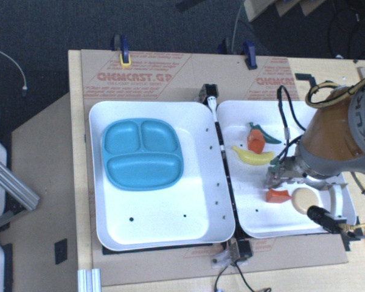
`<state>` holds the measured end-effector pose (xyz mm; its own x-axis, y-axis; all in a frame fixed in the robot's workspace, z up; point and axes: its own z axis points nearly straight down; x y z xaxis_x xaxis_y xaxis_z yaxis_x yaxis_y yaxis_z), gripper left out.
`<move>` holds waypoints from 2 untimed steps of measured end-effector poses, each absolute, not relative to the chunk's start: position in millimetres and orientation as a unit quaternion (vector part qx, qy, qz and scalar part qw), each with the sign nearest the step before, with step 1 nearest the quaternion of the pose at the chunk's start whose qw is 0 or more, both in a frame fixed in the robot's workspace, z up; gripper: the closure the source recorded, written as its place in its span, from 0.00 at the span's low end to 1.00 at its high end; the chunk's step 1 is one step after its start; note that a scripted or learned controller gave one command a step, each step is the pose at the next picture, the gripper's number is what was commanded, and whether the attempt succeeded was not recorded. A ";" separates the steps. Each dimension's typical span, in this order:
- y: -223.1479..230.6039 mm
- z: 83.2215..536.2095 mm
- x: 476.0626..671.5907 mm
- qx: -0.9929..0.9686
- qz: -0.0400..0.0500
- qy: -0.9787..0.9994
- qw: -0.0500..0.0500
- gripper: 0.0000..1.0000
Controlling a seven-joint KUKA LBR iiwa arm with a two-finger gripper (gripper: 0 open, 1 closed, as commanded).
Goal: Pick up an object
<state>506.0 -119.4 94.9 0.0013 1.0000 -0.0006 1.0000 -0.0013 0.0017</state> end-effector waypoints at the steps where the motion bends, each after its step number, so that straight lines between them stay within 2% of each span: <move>1: -115.5 138.2 504.9 0.707 0.001 0.707 0.002 1.00; 2: -118.2 181.1 506.4 0.707 0.001 0.707 0.003 1.00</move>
